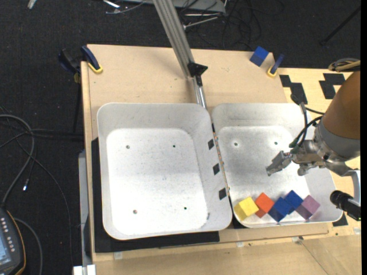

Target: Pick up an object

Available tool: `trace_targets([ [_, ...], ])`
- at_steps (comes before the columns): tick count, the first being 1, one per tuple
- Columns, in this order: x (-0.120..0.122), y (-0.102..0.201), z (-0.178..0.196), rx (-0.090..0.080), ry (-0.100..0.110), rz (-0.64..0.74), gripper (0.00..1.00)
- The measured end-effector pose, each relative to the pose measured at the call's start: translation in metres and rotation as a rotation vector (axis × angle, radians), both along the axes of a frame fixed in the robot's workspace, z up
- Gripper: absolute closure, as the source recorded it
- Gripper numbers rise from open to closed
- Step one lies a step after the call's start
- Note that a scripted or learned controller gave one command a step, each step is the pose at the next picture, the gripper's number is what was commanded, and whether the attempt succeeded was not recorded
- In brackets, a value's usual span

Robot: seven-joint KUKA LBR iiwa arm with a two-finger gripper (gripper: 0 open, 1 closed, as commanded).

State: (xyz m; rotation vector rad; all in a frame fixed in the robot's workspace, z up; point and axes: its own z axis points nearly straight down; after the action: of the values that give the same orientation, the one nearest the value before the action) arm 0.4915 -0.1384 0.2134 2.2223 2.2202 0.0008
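Four small blocks lie in a row along the front wall of the right bin [252, 125]: a yellow block [246, 207], an orange block [264, 203], a blue block [285, 205] and a purple block [308, 206]. They sit close together, the orange one touching its neighbours. My gripper [274, 166] hangs over the middle of the right bin, pointing down and left, behind the row of blocks and apart from them. It holds nothing that I can see.
The left bin [109, 171] stands beside the right one, the two sharing a middle rim. Another blue block [260, 55] rests on the wooden bench at the back right, outside the bins. A slanted metal pole [175, 30] crosses the bench behind the bins.
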Motion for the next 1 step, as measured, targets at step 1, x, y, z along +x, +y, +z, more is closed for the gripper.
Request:
trace_targets([
  [1, 0.0219, -0.068, -0.0142, -0.004, -0.001, -0.005, 0.0],
])
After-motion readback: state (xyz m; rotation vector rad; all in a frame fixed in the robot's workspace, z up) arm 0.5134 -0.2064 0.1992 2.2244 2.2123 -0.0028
